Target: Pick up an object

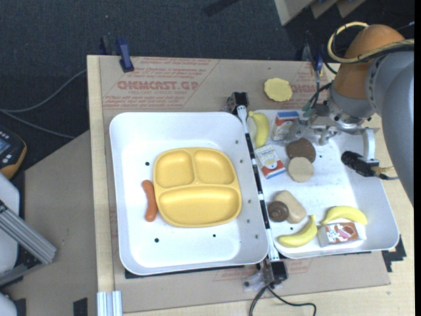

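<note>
Yellow curved plastic banana (297, 234) lies at right white bin (375, 196) near edge. Hand (314, 131) hovers over far end, above brown round puck (301, 149); approach step. Next: descend, centre on puck.

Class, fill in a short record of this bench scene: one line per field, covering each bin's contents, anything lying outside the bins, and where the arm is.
Left bin: white shallow bin holding a yellow three-compartment plastic plate and an orange toy sausage beside the plate's left edge
Right bin: yellow toy bananas, small printed cartons, brown and tan round toy foods
Outside bins: flat yellow round toy on the cardboard behind the right bin
Arm: grey arm with orange band, over the right bin's far end
Gripper: above the far cluster, grasp unclear
</note>
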### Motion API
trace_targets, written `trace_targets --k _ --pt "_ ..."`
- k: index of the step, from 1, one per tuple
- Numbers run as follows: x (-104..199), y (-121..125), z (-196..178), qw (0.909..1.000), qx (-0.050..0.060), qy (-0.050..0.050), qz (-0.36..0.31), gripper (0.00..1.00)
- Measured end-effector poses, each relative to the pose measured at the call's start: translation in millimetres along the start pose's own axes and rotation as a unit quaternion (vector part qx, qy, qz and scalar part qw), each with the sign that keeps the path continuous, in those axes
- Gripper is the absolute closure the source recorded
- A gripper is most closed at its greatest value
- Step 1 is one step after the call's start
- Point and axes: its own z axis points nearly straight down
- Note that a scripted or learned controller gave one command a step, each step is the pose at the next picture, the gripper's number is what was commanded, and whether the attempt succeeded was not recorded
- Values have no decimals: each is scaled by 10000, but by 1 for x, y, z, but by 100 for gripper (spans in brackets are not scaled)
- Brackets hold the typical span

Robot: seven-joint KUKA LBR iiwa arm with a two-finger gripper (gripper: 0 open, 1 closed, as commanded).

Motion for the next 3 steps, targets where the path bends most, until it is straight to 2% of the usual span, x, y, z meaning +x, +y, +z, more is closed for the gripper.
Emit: trace_targets --k 1,2,3 --pt "-23 -123 0 10000 -2 8 30 0" --pt "-21 -116 -11 10000 -65 -10 1 100" --pt "50 -73 0 10000 -74 -7 -35 100"
